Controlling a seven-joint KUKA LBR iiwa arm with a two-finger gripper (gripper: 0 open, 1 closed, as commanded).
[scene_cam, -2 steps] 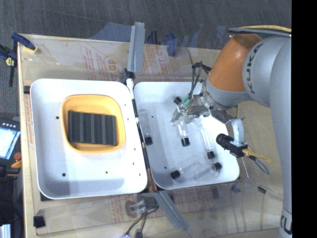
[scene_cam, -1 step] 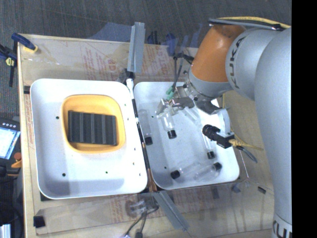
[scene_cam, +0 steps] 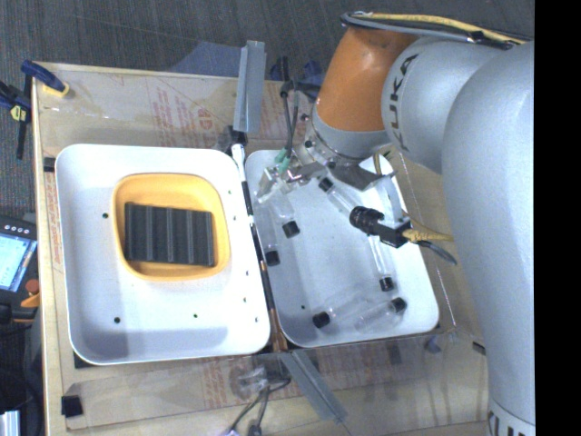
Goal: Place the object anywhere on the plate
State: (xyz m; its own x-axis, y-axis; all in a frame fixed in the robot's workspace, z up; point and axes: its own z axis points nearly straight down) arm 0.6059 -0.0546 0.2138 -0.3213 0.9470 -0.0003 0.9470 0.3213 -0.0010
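Note:
A yellow plate with a raised rim lies in the left bin. On it rests a dark grey ridged block, lying flat and covering most of the plate's middle. My gripper hangs over the far left corner of the right bin, well apart from the plate and the block. A small green bit shows at the gripper's upper side. Nothing can be seen held in the gripper.
Several small black pieces, such as one at the near side and one near the left wall, lie with clear plastic parts in the right bin. The big grey arm covers the right side. A blue clamp sits at the bench's far left corner.

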